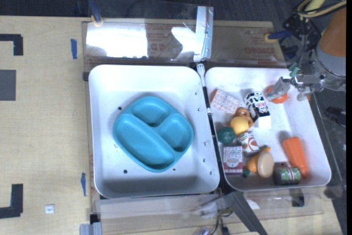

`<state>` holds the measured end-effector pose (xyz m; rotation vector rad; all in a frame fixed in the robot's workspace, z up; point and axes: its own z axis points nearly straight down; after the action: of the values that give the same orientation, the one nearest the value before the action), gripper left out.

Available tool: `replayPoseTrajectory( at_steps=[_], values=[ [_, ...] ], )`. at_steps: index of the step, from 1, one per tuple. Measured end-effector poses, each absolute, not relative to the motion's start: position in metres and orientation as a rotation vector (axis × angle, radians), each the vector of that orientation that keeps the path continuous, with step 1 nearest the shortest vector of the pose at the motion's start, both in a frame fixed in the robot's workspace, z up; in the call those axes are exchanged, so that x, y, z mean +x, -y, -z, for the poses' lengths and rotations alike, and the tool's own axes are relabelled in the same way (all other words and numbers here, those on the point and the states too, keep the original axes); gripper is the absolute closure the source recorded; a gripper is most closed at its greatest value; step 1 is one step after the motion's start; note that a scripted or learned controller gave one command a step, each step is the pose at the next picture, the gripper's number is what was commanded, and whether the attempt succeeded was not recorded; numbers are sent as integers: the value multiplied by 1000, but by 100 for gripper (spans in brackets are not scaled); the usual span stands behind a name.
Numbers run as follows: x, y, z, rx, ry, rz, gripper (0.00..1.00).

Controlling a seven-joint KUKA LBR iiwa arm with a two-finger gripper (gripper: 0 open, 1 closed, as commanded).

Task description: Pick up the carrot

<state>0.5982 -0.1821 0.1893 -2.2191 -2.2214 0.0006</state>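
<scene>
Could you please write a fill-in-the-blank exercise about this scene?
1. The blue tray lies in the ___ bin.
2. The carrot lies in the ___ bin.
3. The green can lies just ___ the carrot in the view.

Missing words: left; right; below

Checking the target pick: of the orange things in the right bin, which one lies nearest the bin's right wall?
The carrot, the long plain orange piece angled beside the right wall, above the green can; the other orange items sit nearer mid-bin.
</scene>
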Motion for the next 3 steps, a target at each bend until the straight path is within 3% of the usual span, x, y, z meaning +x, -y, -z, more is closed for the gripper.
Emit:
replayPoseTrajectory(
  at_steps=[1,2,3],
  values=[
    [598,100,-193,-2288,2146,2,0],
    [654,153,-130,-2016,2412,-1,0],
    [668,134,-149,-2236,2214,4,0]
  ],
)
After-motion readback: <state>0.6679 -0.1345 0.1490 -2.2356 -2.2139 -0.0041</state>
